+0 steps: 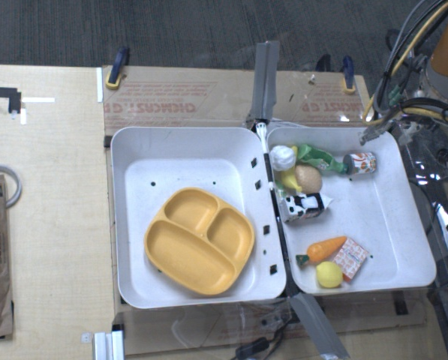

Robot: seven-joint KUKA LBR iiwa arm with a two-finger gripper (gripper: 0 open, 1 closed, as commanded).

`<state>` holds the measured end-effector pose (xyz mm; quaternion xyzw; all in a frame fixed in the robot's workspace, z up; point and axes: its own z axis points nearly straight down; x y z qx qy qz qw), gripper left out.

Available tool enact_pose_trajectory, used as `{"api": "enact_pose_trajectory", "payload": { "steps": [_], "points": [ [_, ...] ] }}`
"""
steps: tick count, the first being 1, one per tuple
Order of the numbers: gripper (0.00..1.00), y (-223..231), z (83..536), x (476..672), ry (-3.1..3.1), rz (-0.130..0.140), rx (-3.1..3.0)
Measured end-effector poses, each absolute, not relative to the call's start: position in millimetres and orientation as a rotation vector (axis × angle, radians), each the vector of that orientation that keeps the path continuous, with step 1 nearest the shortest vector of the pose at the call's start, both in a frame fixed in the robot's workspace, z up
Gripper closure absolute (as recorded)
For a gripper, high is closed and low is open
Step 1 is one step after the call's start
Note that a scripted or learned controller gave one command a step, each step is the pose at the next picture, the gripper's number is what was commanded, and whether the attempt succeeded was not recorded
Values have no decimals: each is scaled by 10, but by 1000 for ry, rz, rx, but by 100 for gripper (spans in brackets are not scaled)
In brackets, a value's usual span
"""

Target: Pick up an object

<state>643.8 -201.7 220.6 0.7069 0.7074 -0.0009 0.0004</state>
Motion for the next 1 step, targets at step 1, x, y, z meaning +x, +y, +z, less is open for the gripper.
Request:
{"api": "enact_pose_trajectory", "payload": {
  "steps": [1],
  "points": [
    [0, -2035, 1127, 6594, 2342, -2, 2089]
  ]
}}
